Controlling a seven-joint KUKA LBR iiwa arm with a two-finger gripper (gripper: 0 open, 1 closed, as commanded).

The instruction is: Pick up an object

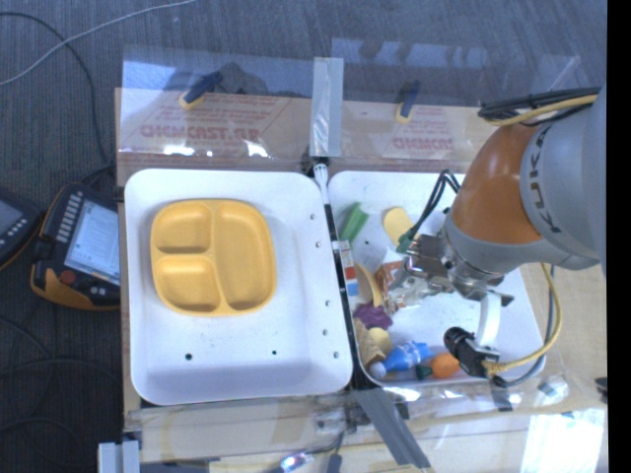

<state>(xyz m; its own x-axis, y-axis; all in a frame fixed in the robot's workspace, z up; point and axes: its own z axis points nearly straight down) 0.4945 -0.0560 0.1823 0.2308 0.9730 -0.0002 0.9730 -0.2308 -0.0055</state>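
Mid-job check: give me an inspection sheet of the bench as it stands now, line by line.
Surface: two white bins side by side, left bin and right bin.
Job's things: small objects piled in the right bin, among them a green piece, a yellow piece, a purple piece, a blue item and an orange ball.
Clutter: a yellow divided plate in the left bin.
Grippers: gripper low over the right bin's pile; whether anything is held cannot be made out.
Cables: yellow and black cables loop off the wrist; a thin cable lies on the floor.
Surroundings: teach pendant left of the bench; grey carpet.
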